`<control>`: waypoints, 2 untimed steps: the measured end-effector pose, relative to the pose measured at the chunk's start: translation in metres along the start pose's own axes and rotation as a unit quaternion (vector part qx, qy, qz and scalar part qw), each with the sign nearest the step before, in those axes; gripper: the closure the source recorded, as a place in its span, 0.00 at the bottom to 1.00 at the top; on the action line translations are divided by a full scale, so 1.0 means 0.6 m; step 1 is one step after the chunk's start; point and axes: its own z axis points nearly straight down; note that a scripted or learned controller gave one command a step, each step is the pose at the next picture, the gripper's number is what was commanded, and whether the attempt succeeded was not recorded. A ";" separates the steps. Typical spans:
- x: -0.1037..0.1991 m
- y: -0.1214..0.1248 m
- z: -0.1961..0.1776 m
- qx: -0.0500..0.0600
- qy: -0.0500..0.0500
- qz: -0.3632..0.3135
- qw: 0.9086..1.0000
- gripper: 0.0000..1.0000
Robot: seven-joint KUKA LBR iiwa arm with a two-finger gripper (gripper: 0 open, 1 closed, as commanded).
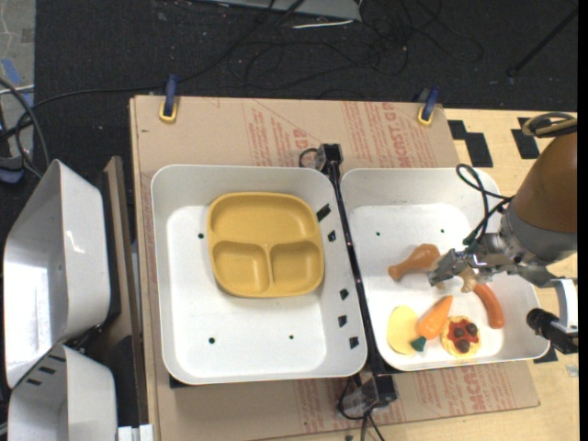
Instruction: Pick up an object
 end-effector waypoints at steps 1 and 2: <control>0.004 0.003 -0.071 0.000 0.000 0.000 1.000 1.00; 0.007 0.003 -0.176 -0.001 -0.001 0.000 1.000 1.00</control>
